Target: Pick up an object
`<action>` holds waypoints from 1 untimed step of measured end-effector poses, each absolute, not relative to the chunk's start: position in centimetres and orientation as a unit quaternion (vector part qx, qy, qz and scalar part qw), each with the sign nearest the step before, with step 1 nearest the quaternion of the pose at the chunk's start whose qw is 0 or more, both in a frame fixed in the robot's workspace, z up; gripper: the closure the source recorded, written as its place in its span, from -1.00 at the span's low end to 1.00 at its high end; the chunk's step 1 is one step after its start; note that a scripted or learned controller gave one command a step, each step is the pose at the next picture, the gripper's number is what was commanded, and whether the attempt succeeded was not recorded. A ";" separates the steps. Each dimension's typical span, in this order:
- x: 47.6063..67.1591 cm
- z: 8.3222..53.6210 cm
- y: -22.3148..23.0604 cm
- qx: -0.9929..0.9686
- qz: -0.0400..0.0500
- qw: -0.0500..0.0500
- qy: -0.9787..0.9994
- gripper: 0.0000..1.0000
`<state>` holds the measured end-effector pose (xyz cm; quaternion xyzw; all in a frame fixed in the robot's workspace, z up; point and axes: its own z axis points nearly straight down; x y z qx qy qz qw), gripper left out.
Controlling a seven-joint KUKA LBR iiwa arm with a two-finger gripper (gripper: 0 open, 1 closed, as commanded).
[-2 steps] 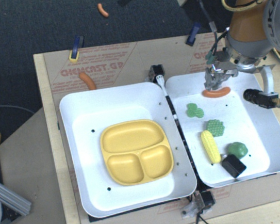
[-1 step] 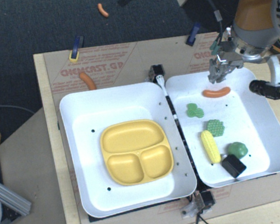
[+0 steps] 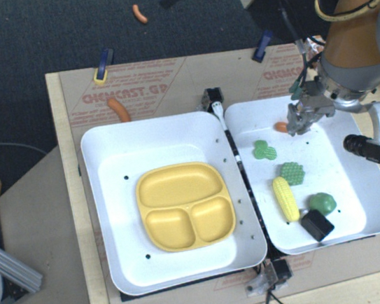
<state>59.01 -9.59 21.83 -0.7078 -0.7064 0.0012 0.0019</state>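
Note:
The right bin holds a yellow corn cob, a small green leafy piece, a green textured block, a round green item and a black block. A small orange piece lies near the bin's far wall. My gripper hangs low over the far part of the right bin, just right of the orange piece. Nothing shows between its fingers.
The left bin contains a yellow three-compartment tray. An orange carrot-like item lies on the board behind the left bin, and another orange item on the floor beyond. Clamps sit at the board's far edge.

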 end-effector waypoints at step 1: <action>54.2 23.6 -8.6 -0.707 0.000 0.002 -0.707 1.00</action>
